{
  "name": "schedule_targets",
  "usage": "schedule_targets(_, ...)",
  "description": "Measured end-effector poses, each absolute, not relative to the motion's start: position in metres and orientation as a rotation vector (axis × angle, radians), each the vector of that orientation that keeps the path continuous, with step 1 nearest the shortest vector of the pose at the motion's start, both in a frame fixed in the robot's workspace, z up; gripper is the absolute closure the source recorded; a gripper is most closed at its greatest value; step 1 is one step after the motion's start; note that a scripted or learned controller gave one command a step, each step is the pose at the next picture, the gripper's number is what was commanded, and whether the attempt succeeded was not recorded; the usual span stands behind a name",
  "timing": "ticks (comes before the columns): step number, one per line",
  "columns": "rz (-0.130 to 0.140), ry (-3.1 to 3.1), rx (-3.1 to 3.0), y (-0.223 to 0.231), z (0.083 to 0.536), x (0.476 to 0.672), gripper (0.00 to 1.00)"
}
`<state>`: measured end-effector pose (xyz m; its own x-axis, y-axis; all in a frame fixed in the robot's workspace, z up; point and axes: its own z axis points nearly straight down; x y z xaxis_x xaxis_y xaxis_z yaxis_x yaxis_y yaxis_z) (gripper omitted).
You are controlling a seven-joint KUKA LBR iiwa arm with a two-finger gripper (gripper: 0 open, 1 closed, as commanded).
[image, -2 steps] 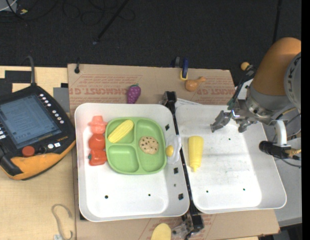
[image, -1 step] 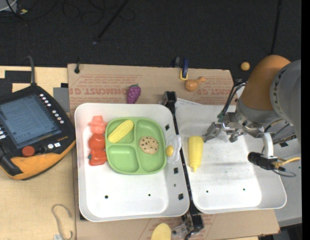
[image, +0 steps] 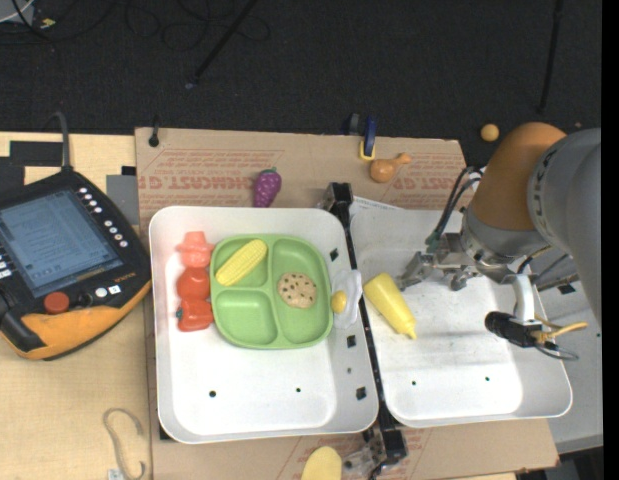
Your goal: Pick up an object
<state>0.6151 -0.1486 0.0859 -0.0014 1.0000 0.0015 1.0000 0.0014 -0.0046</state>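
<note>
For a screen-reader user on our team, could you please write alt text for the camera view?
A grey and orange robot arm reaches from the right, its pincer over the right bin beside a yellow cone-shaped toy. The left bin holds a green divided plate with corn and a cookie, and red toys alongside.

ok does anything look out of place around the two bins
Yes. Several toys lie outside the bins: a purple grape bunch and an orange pear-like piece on the cardboard behind them, and a yellow piece at the front edge. A small yellow item sits where the bins meet.
</note>
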Motion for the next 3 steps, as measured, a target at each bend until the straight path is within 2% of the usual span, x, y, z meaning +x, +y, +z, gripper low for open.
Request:
schedule_targets(1, 0.001, -2.219, -2.221, -0.15, 0.098, 0.616, 1.0)
schedule_targets(3, -0.003, -2.222, -2.225, -0.154, 0.207, 0.607, 1.0)
